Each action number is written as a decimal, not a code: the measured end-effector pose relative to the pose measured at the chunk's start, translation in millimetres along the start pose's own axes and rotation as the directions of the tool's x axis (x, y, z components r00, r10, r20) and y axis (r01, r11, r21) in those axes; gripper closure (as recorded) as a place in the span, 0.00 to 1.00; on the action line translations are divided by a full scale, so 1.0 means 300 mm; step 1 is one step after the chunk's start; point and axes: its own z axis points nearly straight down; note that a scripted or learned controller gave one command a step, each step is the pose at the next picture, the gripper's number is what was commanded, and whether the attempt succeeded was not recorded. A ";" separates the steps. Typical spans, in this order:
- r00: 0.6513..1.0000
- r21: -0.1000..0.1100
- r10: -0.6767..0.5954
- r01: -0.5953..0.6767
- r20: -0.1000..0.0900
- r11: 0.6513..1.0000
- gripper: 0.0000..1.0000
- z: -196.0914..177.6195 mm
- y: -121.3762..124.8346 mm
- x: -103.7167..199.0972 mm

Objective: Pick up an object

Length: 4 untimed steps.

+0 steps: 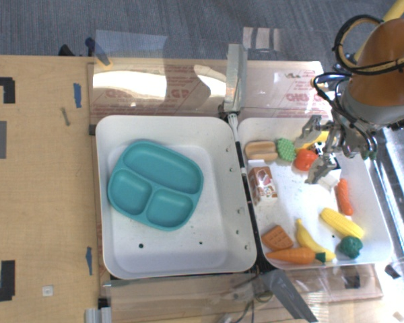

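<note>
My gripper hangs low over the upper part of the right bin, reaching in from the right. Its two fingers are spread, one pointing up-left and one down-left. A small red toy sits on the bin floor at the mouth of the fingers, with a yellow piece just behind it. The fingers do not close on either. A green toy and a tan bun lie just left of the red toy.
The right bin also holds a brown packet, a small carrot, a corn cob, a banana, a broccoli and a large carrot. A teal divided plate lies in the left bin.
</note>
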 end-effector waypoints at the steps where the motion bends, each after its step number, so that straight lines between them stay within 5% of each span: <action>1: 1.000 0.000 -0.021 0.021 0.002 1.000 0.00 0.321 0.060 -0.171; 2: 1.000 0.002 -0.022 0.022 0.010 1.000 1.00 0.281 0.065 -0.179; 3: 1.000 0.001 -0.023 0.023 0.008 1.000 0.00 0.284 0.066 -0.177; 4: 1.000 0.000 0.014 -0.014 0.007 1.000 0.00 0.347 0.031 -0.043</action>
